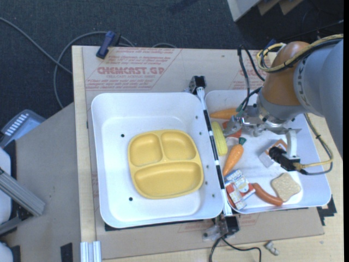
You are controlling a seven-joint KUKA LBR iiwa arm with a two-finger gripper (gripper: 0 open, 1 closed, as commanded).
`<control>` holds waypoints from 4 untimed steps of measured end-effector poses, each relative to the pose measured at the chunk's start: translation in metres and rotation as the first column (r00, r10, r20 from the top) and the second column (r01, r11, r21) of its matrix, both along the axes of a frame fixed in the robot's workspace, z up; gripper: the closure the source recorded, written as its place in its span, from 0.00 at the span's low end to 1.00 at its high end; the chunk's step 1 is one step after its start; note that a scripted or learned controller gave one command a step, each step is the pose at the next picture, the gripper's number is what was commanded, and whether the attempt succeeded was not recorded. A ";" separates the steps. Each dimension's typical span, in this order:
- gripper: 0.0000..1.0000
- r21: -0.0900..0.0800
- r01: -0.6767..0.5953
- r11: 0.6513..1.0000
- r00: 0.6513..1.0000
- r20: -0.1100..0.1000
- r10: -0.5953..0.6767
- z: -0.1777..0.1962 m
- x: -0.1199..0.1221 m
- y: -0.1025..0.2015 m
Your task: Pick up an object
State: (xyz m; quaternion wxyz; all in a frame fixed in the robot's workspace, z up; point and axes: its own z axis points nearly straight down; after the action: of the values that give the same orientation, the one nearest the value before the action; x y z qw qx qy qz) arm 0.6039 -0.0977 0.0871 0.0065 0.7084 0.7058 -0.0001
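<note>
So the left bin (106,146) sits well off to the claw's left, and the yellow divided plate (164,164) lies flat in the middle of it. The right bin (322,192) has all the stuff that could be picked.

The corn (219,138) is just left of the claw and a bit lower, lying along the wall between the bins. One carrot (222,113) lies just left of the claw and slightly above it. A second carrot (232,158) sits right below the claw, tilted, with its green end pointing up towards it. It looks really close, but nothing shows whether they touch. Further below is a red and white packet (238,183).

The claw (246,124) hangs low over the top left part of the right bin, under the grey and orange arm (289,75). Open or closed? Can't tell from this angle, and nothing is visibly gripped.

Down and to the claw's right are a sausage (266,194) and then a bread slice (286,185), both well apart from it.
</note>
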 end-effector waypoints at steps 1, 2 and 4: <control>0.00 0.003 -0.003 1.000 1.000 -0.003 0.003 0.000 0.036 0.001; 0.00 0.011 -0.003 1.000 1.000 -0.031 0.004 -0.006 0.058 -0.005; 0.00 0.009 -0.004 1.000 1.000 -0.007 0.004 -0.002 0.042 0.000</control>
State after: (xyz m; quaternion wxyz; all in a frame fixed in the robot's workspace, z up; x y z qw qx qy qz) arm 0.6457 -0.0981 0.0849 0.0009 0.7069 0.7073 0.0005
